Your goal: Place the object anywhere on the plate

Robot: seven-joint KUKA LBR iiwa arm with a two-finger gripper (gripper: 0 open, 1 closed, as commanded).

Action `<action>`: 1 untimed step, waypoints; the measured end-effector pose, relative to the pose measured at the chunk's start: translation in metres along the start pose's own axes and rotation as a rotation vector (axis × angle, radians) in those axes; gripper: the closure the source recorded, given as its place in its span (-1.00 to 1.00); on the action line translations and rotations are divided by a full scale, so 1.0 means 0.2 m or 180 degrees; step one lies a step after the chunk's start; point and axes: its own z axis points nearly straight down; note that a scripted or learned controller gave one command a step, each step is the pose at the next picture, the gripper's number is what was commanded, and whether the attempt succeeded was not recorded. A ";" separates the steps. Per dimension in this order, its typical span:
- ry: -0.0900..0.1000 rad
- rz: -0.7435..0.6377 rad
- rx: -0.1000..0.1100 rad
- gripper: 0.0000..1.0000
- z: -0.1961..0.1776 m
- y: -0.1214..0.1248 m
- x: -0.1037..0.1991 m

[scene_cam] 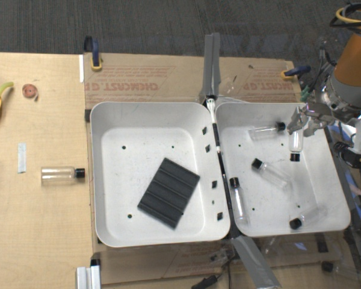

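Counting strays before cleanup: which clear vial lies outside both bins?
The vial on the wooden bench left of the left bin, black cap pointing toward it; the others lie in the right bin.

Two bins sit side by side on the bench. The left bin (102, 179) holds a ridged plate (168, 192), lying at a slant near its middle. In the right bin (325, 161), one vial (266, 132) lies at the far side, another (269, 171) near the centre, a third (236, 197) along the left wall and a fourth (305, 217) in the near right corner. Left of both bins, a further vial (62, 174) lies on the bench. The gripper (298, 128) hangs over the right bin's far right, a vial (295, 147) upright just below it.
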 end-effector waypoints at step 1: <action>0.0000 -0.0231 -0.0004 1.00 -0.22 0.25 0.38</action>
